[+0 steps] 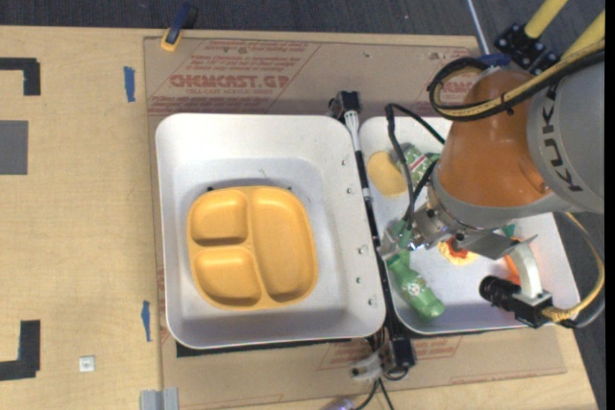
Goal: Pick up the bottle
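The camera view is taken from above the bench [77,206], on which two shallow white bins are placed side by side. The arm [500,149], grey with an orange band, is reached in from the right and is held over the right bin [562,245]. The pincer [408,240] is seen at the lower end of the wrist, near the left wall of that bin. How wide it stands cannot be told, because it is small and partly covered by the wrist and the cables.

The bottle [415,288], green with a white label, is found just below the pincer, lying on the bin floor and tilted toward the lower right. Whether it is touched by the pincer cannot be told. A pale yellow round object [384,173] is seen above the pincer, near the upper left corner of the same bin, and a green and white packet [415,158] is lying just beside it, partly hidden by the orange band. To the right of the pincer, an orange and red thing [456,250] is partly covered by the arm.

Well to the left of the pincer, in the left bin [183,149], a yellow divided tray [252,245] with three compartments is placed. A black clamp [344,103] is seen between the two bins at their upper end.
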`<state>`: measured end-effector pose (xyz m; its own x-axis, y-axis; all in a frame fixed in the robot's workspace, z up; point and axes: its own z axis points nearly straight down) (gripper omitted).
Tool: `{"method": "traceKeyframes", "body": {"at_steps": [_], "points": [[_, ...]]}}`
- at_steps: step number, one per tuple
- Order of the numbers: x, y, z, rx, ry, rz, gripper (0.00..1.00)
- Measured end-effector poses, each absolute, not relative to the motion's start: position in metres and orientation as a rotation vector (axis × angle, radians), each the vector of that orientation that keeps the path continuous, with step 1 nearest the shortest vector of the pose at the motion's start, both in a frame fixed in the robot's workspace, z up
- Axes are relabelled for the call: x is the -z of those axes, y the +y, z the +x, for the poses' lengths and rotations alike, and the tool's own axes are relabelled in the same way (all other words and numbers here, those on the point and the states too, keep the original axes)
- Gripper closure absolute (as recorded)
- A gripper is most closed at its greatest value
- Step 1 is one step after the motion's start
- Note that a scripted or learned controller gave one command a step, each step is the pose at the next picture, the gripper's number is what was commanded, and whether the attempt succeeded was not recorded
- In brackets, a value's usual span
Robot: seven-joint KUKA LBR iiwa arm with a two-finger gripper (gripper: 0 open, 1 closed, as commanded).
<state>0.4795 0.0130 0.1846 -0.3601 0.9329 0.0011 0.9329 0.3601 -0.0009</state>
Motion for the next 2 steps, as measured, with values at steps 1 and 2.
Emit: {"method": "traceKeyframes", "body": {"at_steps": [1, 2], "points": [[-0.184, 0.067, 0.487, 0.002, -2.689, -1.627, 1.0], [-0.198, 0.06, 0.48, 0.002, -2.563, -1.821, 1.0]]}}
